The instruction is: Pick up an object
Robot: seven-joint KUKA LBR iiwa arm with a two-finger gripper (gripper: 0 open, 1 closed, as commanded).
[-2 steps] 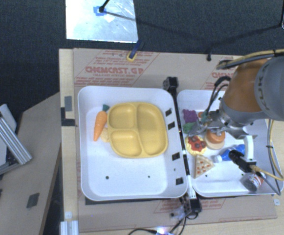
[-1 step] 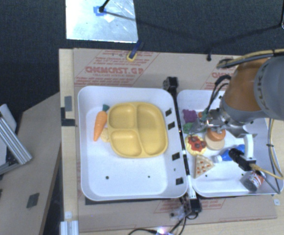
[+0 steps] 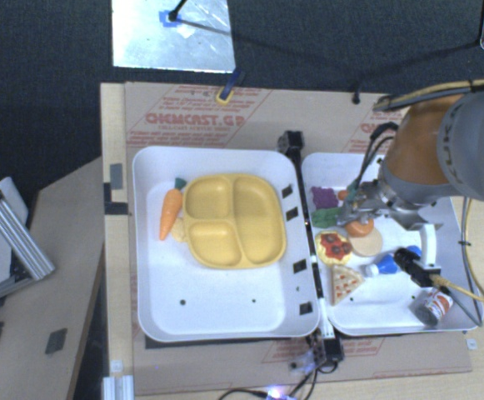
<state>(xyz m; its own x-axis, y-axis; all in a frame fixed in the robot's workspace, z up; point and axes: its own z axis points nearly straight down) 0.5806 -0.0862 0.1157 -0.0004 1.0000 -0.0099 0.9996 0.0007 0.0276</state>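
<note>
I hold the gripper low over the toy food crowding the right bin's left edge, beside an orange disc. Grasp seemingly under way; whether anything is caught, I cannot tell. Next: lift straight up.

Both shallow white plastic bins, left and right, present smooth, slightly glossy moulded surfaces. The yellow three-compartment plastic plate has a smooth satin finish. The orange toy carrot appears matt plastic. The brown printed cardboard sheet under the bins is matt and papery. The square silvery sheet beyond the bench looks metallic and reflective. The dark floor covering appears rough, like carpet. The grey arm casing is smooth and semi-gloss.
</note>
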